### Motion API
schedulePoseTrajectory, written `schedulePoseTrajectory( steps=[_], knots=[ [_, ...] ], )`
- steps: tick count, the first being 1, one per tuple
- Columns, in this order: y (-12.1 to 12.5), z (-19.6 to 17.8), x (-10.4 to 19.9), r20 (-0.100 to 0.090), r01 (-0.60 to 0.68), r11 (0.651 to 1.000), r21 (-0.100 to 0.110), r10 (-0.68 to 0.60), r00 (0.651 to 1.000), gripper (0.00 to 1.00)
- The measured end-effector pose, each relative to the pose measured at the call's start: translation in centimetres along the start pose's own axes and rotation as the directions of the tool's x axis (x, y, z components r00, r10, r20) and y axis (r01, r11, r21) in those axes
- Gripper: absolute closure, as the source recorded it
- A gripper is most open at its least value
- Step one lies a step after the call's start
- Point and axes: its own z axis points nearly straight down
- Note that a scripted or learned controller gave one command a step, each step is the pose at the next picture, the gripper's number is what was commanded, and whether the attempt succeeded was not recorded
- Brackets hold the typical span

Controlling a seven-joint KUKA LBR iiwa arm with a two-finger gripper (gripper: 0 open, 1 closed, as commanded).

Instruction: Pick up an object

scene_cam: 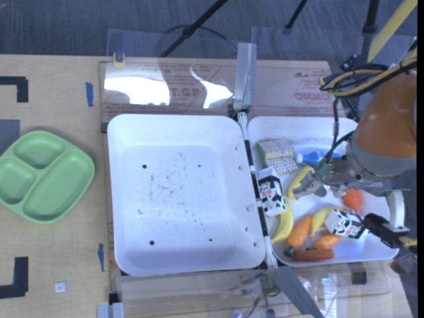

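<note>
End effector beside banana, carrot, carton.

One fixed camera looks down on me from above, at a slant.

It sits high over the surface, far enough back to take in both white bins: the left bin near the middle, the right bin toward the right edge. My arm comes in from the right side. Dark floor and stand legs fill the top.

Red print on clear panels: too blurred to read.
</note>
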Motion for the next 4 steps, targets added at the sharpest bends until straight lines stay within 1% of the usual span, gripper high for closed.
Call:
schedulePoseTrajectory(
  steps=[1, 2, 3, 4],
  knots=[
    [0.1, -0.8, 2.6, 0.000, 0.296, 0.955, -0.001, -0.296, 0.955, 0.00],
    [2.5, 1.4, -4.3, 0.004, 0.387, 0.922, -0.004, -0.387, 0.922, 0.00],
    [6.8, 6.9, -1.8, 0.005, 0.508, 0.862, -0.005, -0.508, 0.862, 0.00],
    [10.0, 10.1, -4.7, 0.007, 0.521, 0.853, -0.007, -0.521, 0.853, 0.00]
  ],
)
